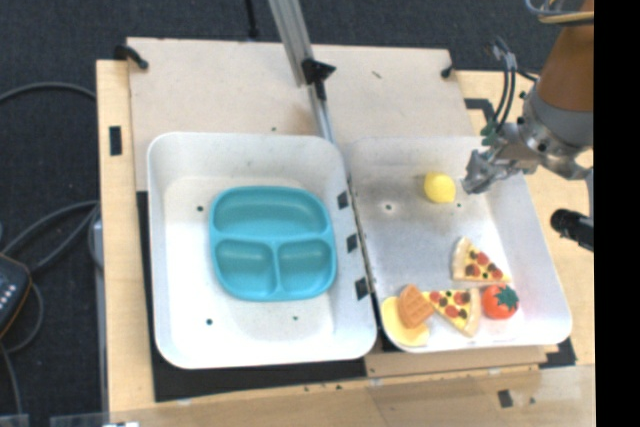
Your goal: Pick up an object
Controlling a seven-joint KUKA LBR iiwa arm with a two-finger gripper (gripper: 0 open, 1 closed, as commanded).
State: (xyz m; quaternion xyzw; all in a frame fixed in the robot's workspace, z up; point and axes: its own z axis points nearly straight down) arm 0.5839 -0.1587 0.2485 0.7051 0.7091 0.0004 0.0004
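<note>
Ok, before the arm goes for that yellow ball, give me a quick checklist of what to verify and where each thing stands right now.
1. Yellow ball lies in the right bin: ok.
2. Ball stands apart from other items: ok.
3. Hand is beside the ball, not over it: not ok.
4. Ball between the hand's fingers: not ok.
5. Finger opening wide enough: cannot tell.
6. Pizza slices, tomato are away from the ball: ok.

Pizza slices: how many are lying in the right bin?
2. One pizza slice lies near the right wall; the other pizza slice is at the front edge, between the biscuit and tomato.
</note>
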